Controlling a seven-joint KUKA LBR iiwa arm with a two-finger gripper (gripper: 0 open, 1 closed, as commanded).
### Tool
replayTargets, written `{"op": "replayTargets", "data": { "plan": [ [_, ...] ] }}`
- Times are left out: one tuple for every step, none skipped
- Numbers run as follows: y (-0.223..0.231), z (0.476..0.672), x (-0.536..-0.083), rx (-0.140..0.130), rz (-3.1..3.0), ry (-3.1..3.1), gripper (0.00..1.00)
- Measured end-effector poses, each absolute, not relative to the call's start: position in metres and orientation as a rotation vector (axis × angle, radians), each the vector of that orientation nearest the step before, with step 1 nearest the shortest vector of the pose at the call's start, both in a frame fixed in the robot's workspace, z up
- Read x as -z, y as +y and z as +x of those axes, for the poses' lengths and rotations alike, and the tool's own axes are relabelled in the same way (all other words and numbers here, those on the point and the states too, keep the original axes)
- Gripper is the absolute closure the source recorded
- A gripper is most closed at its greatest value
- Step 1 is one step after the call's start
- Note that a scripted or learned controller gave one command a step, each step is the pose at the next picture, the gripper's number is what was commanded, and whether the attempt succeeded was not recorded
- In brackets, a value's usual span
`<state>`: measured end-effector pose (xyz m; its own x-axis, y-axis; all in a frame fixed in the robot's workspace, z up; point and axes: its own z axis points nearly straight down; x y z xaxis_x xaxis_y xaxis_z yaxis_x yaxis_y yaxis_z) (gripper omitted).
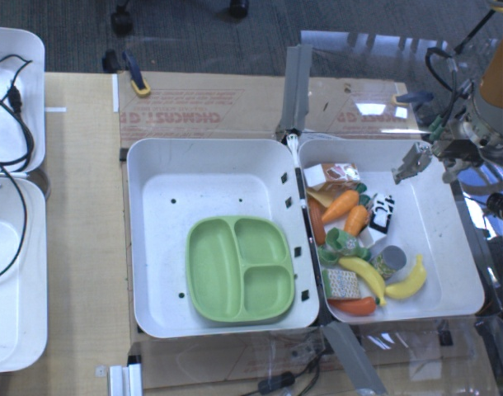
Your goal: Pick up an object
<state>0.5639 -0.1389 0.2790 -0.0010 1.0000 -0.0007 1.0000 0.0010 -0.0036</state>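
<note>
Approach step. My claw (433,162) hung over the upper right part of the right bin (449,221), fingers (410,163) spread wide, nothing between them. The pickable things lay heaped along that bin's left side: two carrots (344,205), two bananas (367,277), a black-and-white piece (383,213), a small grey can (391,261). The left bin (152,221) held a green divided plate (239,269). I judged the next move called for shifting left over one item, then descending before closing.

Matt green plastic tray (239,268); smooth white plastic bins (144,221).
</note>
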Motion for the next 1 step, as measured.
{"op": "replayTargets", "data": {
  "plan": [
    [-0.1014, 0.5488, -0.1914, -0.005, -2.331, -2.103, 0.00]
  ]
}}
